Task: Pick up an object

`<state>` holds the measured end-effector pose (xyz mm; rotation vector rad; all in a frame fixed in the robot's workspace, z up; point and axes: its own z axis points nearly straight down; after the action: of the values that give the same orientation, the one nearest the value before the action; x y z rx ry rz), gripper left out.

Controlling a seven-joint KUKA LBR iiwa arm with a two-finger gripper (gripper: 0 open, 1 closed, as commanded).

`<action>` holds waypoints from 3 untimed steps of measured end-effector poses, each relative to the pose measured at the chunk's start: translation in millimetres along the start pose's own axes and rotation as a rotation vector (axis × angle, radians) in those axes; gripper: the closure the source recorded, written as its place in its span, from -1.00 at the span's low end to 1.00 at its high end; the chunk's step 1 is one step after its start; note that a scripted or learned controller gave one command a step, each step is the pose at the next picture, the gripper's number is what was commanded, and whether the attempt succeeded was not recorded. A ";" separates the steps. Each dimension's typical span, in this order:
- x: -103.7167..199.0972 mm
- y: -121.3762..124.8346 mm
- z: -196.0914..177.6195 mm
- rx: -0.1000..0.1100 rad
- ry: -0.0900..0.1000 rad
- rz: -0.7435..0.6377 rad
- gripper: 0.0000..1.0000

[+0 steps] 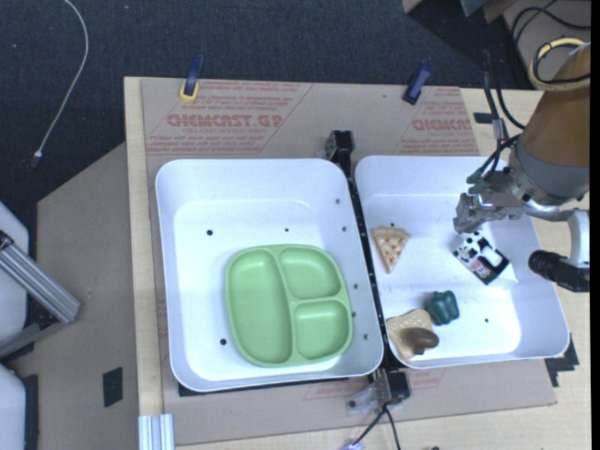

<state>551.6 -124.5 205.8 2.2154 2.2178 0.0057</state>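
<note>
Where the arm reaches in from the right, the gripper hangs over the far right part of the right bin; whether it is clenched or released cannot be told at this angle.

Right bin contents: black-and-white object just near of the gripper, apparently lying on the bin floor, contact with the gripper not discernible. Pizza-slice toy near the left wall, well apart from the gripper. Green pepper toy toward the near side, and just left of it a tan and brown piece against the near-left corner. The last two sit close together, possibly touching.

Left bin: green divided plate, three compartments, in the near half. Far half of this bin is bare white floor.

Open room: bare floor in the far-left part of the right bin and at its near-right corner. Divider between bins is a dark strip.

Black-and-white object: small, blocky, patterned with dark and light patches, a touch of red at its near edge, lying tilted.
</note>
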 end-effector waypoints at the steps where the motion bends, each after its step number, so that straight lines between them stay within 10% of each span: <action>1: 48.1 -2.0 -11.9 0.004 0.002 -0.004 1.00; 3: 146.6 -6.0 -4.7 0.009 0.004 -0.004 1.00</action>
<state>545.3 22.0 210.1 2.2177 2.2288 -0.0001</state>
